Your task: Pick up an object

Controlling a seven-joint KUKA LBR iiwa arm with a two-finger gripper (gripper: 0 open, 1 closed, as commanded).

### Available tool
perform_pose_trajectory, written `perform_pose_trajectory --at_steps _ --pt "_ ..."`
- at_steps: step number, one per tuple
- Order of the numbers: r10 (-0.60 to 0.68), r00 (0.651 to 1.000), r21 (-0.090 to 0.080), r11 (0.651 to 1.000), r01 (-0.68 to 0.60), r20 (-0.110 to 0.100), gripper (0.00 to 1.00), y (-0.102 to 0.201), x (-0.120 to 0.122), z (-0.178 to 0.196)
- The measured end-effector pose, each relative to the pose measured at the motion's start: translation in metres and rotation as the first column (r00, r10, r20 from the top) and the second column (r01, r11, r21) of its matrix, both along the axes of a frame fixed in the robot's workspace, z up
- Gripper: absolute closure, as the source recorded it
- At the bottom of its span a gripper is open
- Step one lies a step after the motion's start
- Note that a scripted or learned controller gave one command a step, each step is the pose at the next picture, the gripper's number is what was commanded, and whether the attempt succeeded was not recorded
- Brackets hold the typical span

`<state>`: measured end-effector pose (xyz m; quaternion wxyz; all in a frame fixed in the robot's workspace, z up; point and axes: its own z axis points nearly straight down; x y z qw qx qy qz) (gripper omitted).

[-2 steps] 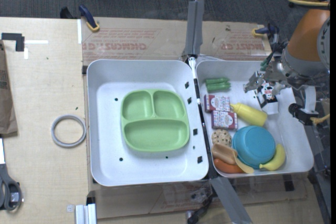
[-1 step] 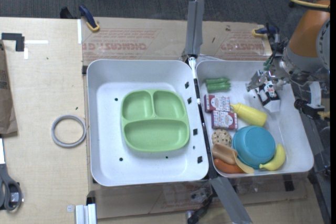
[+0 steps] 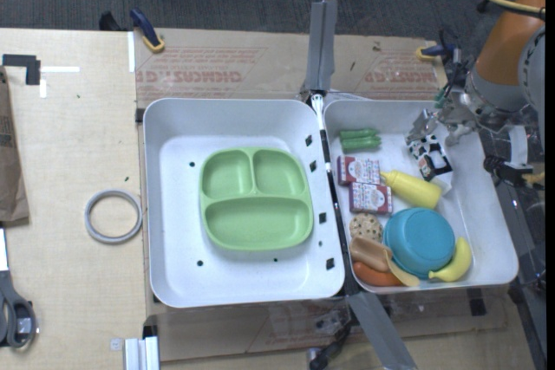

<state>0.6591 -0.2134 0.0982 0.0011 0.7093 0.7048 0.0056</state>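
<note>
The right bin (image 3: 486, 186) holds several toys: a green bean pod (image 3: 359, 139), two red cartons (image 3: 364, 185), a yellow mustard bottle (image 3: 414, 188), a blue bowl (image 3: 420, 240), a banana (image 3: 457, 262), a cookie (image 3: 366, 228) and a hot dog (image 3: 373, 260). A small black-and-white carton (image 3: 432, 159) lies near the bin's far right. My gripper (image 3: 427, 137) hangs at the carton's upper edge, with the grey and orange arm (image 3: 507, 56) reaching in from the upper right. Whether it touches the carton I cannot tell.
The left bin (image 3: 165, 186) holds a green divided plate (image 3: 256, 198). On the bench to the left lie a tape ring (image 3: 114, 215), scissors (image 3: 13, 321) and a brown bag (image 3: 10, 160). Clamps (image 3: 147, 29) sit at the far edge, and a metal post (image 3: 323, 43) stands between the bins.
</note>
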Motion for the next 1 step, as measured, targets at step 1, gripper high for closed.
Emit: perform_pose_trajectory --at_steps 1 --pt "0.055 0.998 -0.004 0.998 -0.055 -0.006 0.0 0.0028 -0.0215 -0.0044"
